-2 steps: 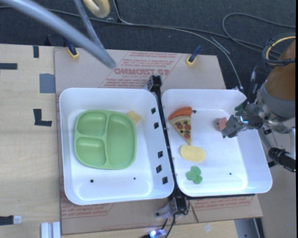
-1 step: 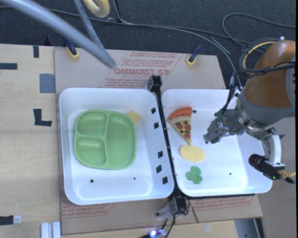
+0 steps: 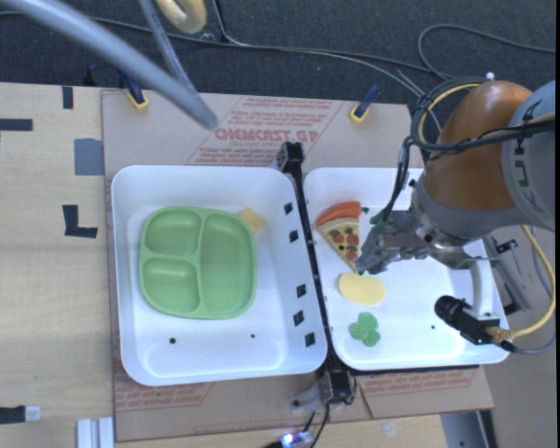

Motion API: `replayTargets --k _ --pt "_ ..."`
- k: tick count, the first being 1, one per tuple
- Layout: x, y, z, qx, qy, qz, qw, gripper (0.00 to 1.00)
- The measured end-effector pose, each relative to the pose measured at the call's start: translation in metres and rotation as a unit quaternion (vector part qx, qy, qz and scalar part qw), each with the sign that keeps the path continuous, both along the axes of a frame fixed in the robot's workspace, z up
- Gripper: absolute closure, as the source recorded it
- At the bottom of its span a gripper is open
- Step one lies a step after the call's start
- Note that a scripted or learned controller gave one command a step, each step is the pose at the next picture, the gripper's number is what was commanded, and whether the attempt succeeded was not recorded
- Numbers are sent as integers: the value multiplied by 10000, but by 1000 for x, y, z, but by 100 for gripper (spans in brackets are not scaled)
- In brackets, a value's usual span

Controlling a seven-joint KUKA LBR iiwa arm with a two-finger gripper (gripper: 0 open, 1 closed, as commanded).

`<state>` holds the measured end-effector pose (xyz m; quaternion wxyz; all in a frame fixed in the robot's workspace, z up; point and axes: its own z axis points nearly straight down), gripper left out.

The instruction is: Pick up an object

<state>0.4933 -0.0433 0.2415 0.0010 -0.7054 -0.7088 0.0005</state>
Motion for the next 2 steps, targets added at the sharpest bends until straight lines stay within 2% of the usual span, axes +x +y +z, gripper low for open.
replayTargets --k 1,2 --pt "-10 54 -6 0 2 7 10000 100" --pt "-8 97 -11 -2 -1 4 10000 100"
